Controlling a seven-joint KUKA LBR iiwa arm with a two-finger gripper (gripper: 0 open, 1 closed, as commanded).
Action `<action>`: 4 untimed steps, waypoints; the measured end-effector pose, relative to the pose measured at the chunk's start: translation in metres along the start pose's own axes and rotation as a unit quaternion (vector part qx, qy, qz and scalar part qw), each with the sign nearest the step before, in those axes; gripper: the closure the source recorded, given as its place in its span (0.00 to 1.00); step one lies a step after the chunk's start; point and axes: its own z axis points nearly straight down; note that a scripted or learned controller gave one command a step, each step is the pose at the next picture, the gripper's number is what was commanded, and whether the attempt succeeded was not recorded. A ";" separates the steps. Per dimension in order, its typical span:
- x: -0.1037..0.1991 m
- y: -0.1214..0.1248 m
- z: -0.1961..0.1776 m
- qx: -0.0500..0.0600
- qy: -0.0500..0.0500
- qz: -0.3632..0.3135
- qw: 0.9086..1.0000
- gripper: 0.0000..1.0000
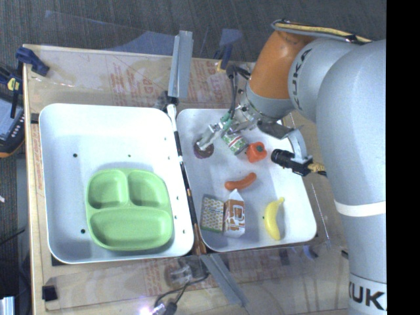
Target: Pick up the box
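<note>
The end effector (213,135), grip state impossible to tell, hovers well behind the box (224,216), which lies flat and ungrasped

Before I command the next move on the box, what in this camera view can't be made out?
- Tool: too small and cluttered to tell how it stands.
- Can-like item beside the tool: label unreadable, contact unclear.
- Box: print too small to read.
- Right bin: far right corner hidden behind the arm.
</note>
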 end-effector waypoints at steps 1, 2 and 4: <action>0.011 0.024 0.062 0.000 -0.007 -0.009 1.000 0.00; -0.046 0.009 -0.058 -0.001 -0.002 -0.158 0.987 0.00; 0.022 0.007 0.049 -0.002 -0.007 -0.001 1.000 0.00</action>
